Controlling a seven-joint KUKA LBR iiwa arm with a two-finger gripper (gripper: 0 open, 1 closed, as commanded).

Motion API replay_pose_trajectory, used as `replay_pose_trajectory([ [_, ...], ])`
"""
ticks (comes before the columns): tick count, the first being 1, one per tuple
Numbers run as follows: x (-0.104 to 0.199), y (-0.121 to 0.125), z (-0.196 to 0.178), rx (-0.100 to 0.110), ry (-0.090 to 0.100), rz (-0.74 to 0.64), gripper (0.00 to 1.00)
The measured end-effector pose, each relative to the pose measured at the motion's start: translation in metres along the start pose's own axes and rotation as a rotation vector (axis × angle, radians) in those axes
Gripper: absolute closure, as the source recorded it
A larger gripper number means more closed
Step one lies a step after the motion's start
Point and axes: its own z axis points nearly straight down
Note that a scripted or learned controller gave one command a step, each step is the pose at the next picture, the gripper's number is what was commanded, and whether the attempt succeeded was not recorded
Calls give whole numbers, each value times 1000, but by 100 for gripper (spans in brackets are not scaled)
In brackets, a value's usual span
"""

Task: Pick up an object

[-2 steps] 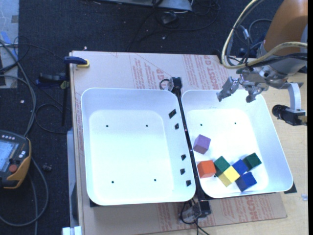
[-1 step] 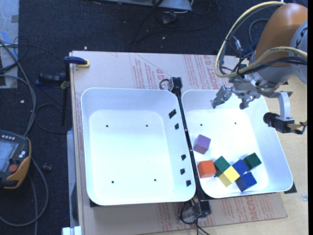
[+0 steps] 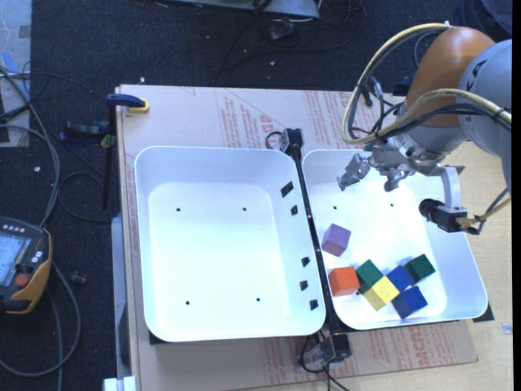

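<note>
While pincer hangs spread, unladen, purple cube lies below-left, apart.

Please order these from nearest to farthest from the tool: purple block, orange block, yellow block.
From the tool, above the right bin:
1. Purple block, alone near the divider.
2. Orange block, lower, beside the divider.
3. Yellow block, in the lower cluster.

Two white bins, seven blocks

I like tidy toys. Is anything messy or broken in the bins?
Nothing looks broken or spilled. The blocks sit bunched in the right bin's near corner, with the purple block slightly apart and tilted. The gripper hangs above them.
</note>
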Motion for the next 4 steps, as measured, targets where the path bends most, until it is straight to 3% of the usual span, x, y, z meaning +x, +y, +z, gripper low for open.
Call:
replay_pose_trajectory([
  [1,-5,-5,45,-1,0,1,0],
  [2,-5,-4,32,-5,-1,0,100],
  [4,-1,5,-76,-9,-1,0,100],
])
